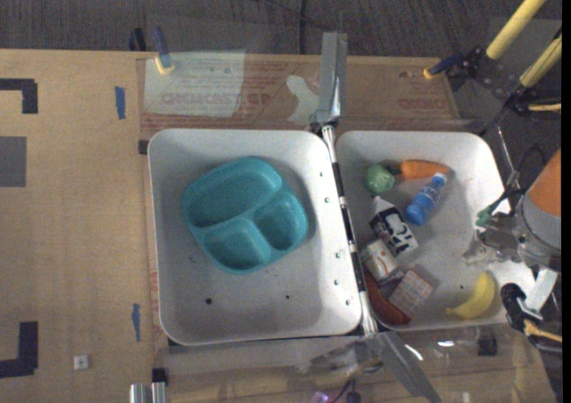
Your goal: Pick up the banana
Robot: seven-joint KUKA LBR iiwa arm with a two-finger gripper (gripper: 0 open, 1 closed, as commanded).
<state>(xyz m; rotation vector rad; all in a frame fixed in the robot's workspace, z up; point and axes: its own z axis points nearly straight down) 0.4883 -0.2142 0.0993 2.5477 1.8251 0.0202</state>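
The yellow banana (475, 296) lies curved in the front right corner of the right bin (464, 147). My gripper (496, 237) hangs at the bin's right side, just above and slightly right of the banana, under the grey arm with its orange band (550, 187). A small gap of white bin floor separates the gripper from the banana. Nothing shows in the gripper.
The right bin also holds a green ball (380, 179), an orange carrot (425, 168), a blue bottle (426, 200), a black-and-white carton (393, 228) and a small patterned box (412, 291). A teal divided plate (245, 212) lies in the left bin (178, 294).
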